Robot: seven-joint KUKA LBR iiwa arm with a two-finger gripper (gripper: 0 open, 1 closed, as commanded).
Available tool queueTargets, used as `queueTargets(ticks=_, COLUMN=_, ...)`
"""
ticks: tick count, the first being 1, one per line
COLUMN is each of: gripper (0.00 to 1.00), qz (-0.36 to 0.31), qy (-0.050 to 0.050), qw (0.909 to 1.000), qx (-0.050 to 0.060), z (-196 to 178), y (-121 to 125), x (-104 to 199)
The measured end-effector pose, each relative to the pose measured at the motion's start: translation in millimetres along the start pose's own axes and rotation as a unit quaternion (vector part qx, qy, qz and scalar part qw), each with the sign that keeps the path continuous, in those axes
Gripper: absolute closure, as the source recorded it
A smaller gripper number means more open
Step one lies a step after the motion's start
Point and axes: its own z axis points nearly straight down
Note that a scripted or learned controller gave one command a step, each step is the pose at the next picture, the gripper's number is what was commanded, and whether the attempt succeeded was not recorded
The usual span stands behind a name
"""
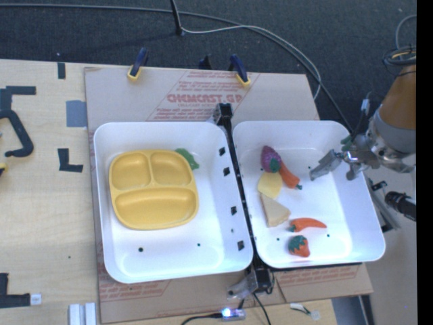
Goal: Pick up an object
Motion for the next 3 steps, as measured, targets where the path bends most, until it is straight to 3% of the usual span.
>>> queueTargets(ticks=1, gripper=0.00, qz=-0.027, qy=0.001, qw=0.9996, qx=0.002, z=69, y=27, x=7)
queueTargets(ticks=2, gripper=0.00, qz=-0.003, qy=0.001, qw=1.0000, qx=0.000, z=86, y=70, x=60)
queueTargets(ticks=3, gripper=0.00, qz=-0.001, qy=0.000, qw=1.0000, qx=0.001, z=128, y=94, x=75)
